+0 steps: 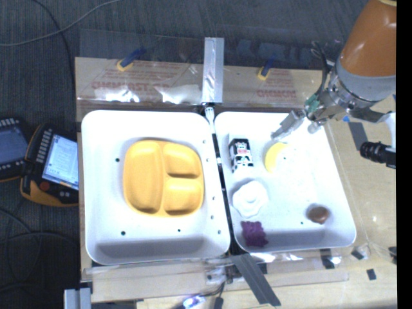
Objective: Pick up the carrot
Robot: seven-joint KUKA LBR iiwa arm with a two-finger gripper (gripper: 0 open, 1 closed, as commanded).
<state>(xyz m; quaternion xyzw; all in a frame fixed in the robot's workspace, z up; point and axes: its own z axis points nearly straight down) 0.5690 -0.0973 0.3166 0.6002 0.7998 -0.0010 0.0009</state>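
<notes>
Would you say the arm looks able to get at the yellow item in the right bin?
Probably yes: the gripper sits right beside the yellow item, which lies uncovered, apart from the small carton and the white object.

KUKA iiwa arm: rounded orange band above a grey wrist ring, followed by a cluttered metallic gripper assembly with small green and white fittings and 1 slender grey finger visible.
</notes>
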